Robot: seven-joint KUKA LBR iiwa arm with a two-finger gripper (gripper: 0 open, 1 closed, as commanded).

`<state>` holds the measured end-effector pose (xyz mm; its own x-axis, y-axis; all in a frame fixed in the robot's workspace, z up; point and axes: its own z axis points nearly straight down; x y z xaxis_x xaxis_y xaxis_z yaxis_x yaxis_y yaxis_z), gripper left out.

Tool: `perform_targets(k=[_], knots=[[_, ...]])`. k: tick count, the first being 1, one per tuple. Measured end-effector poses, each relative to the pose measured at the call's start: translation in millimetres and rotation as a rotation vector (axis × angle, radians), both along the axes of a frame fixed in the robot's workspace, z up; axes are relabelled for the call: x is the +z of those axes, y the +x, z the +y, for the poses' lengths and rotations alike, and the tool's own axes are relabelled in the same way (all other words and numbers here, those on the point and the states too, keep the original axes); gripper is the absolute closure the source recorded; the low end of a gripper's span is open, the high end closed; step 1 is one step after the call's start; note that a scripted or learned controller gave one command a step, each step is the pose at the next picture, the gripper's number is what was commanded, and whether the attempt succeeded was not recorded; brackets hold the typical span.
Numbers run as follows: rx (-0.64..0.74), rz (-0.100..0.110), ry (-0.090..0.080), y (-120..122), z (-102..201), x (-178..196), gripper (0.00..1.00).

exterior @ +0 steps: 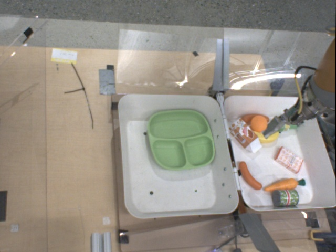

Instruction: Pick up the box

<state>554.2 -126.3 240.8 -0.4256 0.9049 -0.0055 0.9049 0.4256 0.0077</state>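
Flanking two white bins [131, 193], bare tan bench [52, 156] under grey floor [157, 4].

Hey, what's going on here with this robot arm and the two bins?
The arm reaches in from the right over the right bin, its gripper low among toy groceries: an orange, a banana, a hot dog, a carrot, a can and two small boxes. Neither box looks gripped yet. The left bin holds a green divided plate.
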Motion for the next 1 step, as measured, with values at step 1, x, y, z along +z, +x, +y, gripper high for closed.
perform_targets(k=[1], knots=[[-0.207,0.007,0.001,-6.7,-60.4,-102.0,0.00]])
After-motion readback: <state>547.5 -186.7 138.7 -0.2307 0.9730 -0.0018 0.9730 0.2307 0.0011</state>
